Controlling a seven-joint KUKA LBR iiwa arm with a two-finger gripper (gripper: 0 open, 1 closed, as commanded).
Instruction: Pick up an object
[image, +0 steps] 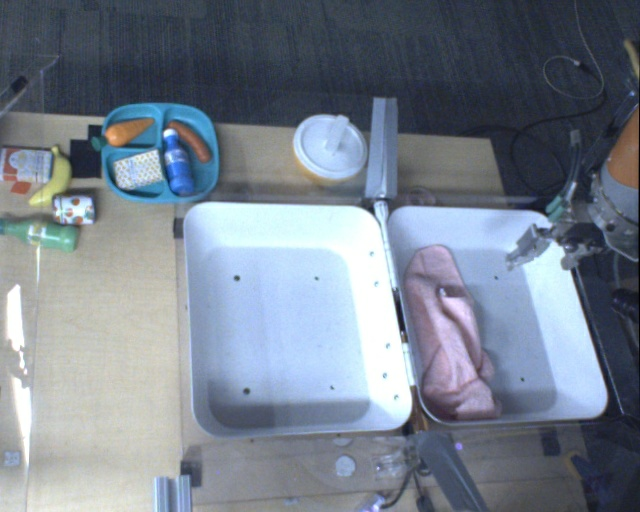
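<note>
A crumpled pink cloth (447, 335) lies along the left side of the right bin (560, 340), reaching from near the back wall to the front. My gripper (543, 255) hangs over the bin's back right corner, to the right of the cloth and apart from it. Its two fingers (517, 254) are spread open and hold nothing.
The left bin (290, 320) sits next to the right one, with a metal divider bar (381, 150) behind their joint. On the bench behind and to the left are a white lidded cup (330, 148), a blue tray of toy food (160, 152), a banana (52, 178), a can and a green bottle.
</note>
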